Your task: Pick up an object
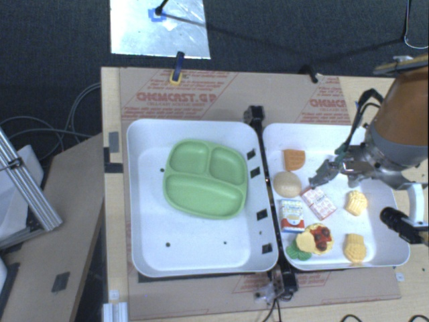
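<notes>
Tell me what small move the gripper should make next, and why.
Probably lower straight down: the gripper hovers in the right bin just above the small red-and-white packet, holding nothing, with the beige egg-shaped piece close to its left.

The scene is evenly and fairly brightly lit from above, with no hard-edged shadows; the two white bins (144, 180) read close to overexposed, their floors nearly featureless; soft, faint shading sits under the green divided tray (204, 180) along its lower edge; a reflective metal sheet (159, 19) at the top shows patchy glare and washed-out highlights; the dark carpet (47, 39) around the bench is grainy and low in detail; the picture is slightly soft overall, with small printing on the packets (292, 215) unreadable; the arm's orange band (407, 109) at the right is blurred; colours look mildly desaturated.
</notes>
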You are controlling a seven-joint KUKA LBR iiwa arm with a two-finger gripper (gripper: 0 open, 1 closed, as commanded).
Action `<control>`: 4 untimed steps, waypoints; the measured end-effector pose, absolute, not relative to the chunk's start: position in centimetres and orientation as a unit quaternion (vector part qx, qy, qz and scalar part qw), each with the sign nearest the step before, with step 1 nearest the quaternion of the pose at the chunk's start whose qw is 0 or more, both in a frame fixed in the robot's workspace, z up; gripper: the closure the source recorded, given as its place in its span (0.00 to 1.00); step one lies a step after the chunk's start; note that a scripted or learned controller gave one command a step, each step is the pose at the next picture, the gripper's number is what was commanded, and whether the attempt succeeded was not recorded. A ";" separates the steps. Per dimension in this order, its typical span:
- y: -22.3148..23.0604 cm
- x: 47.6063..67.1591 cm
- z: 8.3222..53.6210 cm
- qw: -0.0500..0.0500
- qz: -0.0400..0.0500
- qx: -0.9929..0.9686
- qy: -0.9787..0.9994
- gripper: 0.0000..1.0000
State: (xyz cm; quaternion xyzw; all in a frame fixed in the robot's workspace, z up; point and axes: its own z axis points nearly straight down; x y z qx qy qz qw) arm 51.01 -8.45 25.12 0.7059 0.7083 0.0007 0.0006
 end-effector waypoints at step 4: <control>-8.5 51.4 9.2 0.004 0.004 0.707 0.707 0.00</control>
